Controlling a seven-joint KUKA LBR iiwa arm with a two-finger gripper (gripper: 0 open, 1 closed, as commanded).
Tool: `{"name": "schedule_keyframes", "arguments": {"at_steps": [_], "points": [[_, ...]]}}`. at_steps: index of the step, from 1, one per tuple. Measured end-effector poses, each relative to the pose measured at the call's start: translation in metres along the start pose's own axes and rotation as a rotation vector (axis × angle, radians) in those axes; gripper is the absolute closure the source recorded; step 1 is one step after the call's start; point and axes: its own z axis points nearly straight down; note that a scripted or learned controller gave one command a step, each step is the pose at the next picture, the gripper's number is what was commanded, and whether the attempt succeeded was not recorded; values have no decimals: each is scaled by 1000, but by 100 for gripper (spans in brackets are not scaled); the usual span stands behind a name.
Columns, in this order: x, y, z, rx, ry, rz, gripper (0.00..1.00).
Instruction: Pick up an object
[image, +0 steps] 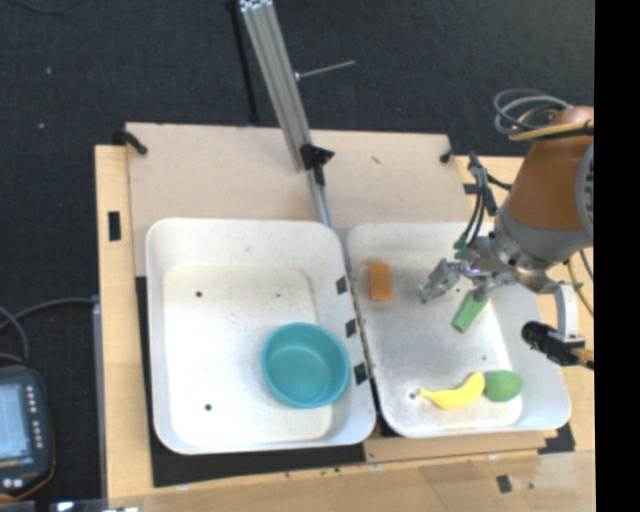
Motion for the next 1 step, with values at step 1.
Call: {"name": "schedule_keyframes", "arguments": {"at_steps": [1], "points": [[9,0,51,0,0,3,0]]}}
